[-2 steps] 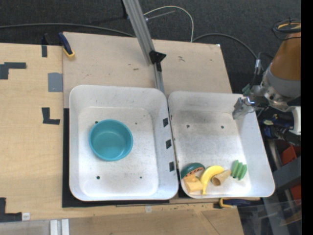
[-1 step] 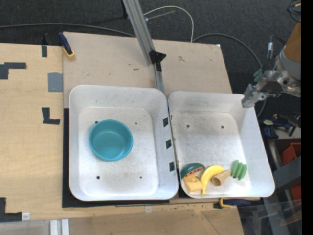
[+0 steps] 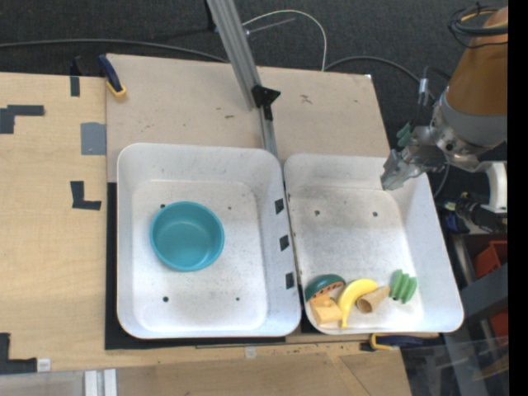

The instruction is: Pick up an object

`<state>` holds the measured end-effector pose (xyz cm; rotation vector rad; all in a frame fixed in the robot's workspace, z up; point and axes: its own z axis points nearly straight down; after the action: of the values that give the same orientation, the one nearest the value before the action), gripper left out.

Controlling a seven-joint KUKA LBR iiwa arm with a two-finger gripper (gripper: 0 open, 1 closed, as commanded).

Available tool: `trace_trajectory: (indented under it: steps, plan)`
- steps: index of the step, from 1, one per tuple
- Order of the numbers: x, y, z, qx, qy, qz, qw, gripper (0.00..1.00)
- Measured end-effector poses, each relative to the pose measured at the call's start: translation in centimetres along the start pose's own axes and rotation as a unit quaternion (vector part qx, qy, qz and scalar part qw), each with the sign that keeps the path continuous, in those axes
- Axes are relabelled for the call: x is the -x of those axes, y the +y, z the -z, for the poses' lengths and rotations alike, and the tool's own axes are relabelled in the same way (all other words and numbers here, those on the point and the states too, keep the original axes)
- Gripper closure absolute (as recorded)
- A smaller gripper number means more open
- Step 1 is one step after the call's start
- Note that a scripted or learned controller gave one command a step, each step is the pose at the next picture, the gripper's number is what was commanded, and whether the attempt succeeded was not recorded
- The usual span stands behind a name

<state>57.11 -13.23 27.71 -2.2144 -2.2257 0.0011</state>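
Nearest the lens stood my orange-banded arm (image 3: pixel 485 56), entering from the right, its upper part cut off by the frame edge. My gripper (image 3: pixel 396 174) hung over the far right rim of the right bin (image 3: pixel 429 221), near its far corner. Whether it was released or clenched, I could not tell; it appeared as a small grey blur.

Candidates for pickup lay well apart from it, clustered at the near edge of that bin: green piece (image 3: pixel 403 286), yellow banana (image 3: pixel 356 293), tan cone-like piece (image 3: pixel 372 300), an orange-tan block (image 3: pixel 327 311), and a round dark-green item (image 3: pixel 324 287) with its underside hidden. They touched or overlapped, likely making a clean grasp harder.

Left bin (image 3: pixel 136 221): one teal bowl (image 3: pixel 187 236), upright, standing alone, probably the easier target.

A slanted metal pole (image 3: pixel 235 40) crossed the bench above the two bins.
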Motion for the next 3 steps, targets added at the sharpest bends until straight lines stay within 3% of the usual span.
trace_trajectory:
  steps: [3]
  plan:
    - [-16.7,-0.3,-1.6,0.0,0.0,0.002,1.0,1.0]
